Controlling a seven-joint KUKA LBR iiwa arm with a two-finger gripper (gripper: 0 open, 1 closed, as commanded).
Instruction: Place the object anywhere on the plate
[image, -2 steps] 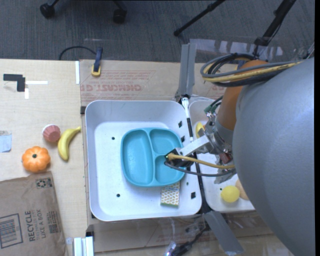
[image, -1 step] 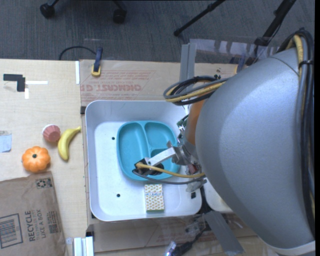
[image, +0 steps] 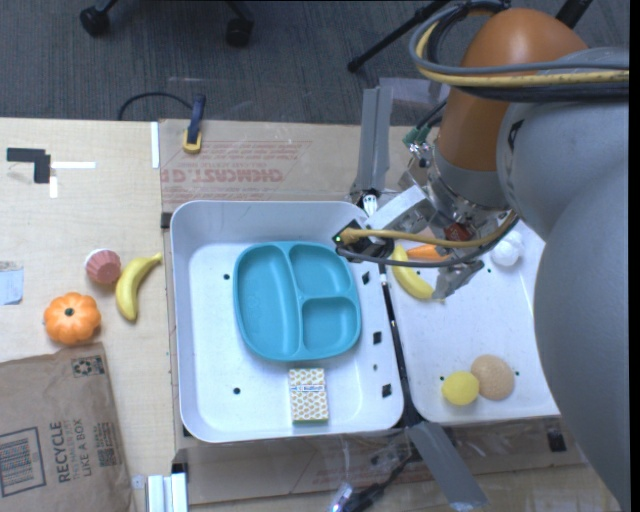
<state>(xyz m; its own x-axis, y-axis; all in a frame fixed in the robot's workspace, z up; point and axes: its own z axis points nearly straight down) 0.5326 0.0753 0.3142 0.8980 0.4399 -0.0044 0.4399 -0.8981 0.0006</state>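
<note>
Over the right bin (image: 520, 330) hangs the gripper (image: 430, 262), its state impossible to tell from this angle; a banana (image: 412, 282) and an orange carrot (image: 425, 253) lie beneath it. Left of them, the teal plate (image: 297, 300) sits in the left bin (image: 200, 330). Nearby cardboard (image: 55, 430) reads "RECYCLE LIKE A BOSS".
</note>
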